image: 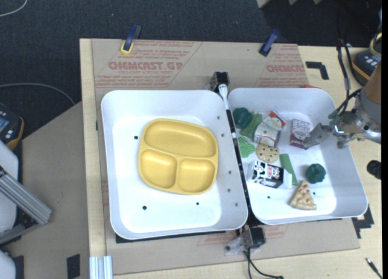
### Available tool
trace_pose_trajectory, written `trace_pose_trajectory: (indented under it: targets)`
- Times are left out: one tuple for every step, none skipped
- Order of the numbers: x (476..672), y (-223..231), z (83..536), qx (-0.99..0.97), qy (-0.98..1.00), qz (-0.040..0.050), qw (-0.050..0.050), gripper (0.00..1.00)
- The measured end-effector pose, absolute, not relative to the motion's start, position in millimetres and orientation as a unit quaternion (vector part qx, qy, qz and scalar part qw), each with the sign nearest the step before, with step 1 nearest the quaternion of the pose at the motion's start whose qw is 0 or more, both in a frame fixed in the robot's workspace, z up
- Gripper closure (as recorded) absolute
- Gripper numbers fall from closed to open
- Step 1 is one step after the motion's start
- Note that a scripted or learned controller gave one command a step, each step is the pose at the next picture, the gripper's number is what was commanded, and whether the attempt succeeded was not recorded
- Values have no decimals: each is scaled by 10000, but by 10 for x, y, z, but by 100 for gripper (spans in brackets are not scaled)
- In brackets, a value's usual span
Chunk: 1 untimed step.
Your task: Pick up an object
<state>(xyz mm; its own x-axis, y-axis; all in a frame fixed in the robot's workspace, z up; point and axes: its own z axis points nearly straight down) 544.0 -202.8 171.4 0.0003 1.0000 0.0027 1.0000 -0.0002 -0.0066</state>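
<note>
The right bin point(345, 190) holds several small toy foods. Among them are a maroon-and-white carton point(300, 132), a white-and-orange carton point(270, 129), a cookie point(267, 153), a black-and-white box point(267, 174), a dark green broccoli point(315, 173) and a pizza slice point(302, 197). My gripper point(329, 137) hangs over the bin's right side, just right of the maroon carton. It is open, its fingers spread with nothing between them. One grey finger point(311, 139) reaches close to the carton's right edge.
The left bin point(121, 205) carries a yellow divided plate point(177, 155). More green pieces point(242, 116) lie along the right bin's left wall. A hinge and cable point(219, 80) sit between the bins at the back. Bare bin floor shows around the pizza slice.
</note>
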Motion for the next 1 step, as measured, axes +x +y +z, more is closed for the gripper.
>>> trace_pose_trajectory:
  targets:
    - [5353, -2030, 1248, -7073, -7069, 13, 35, 0]
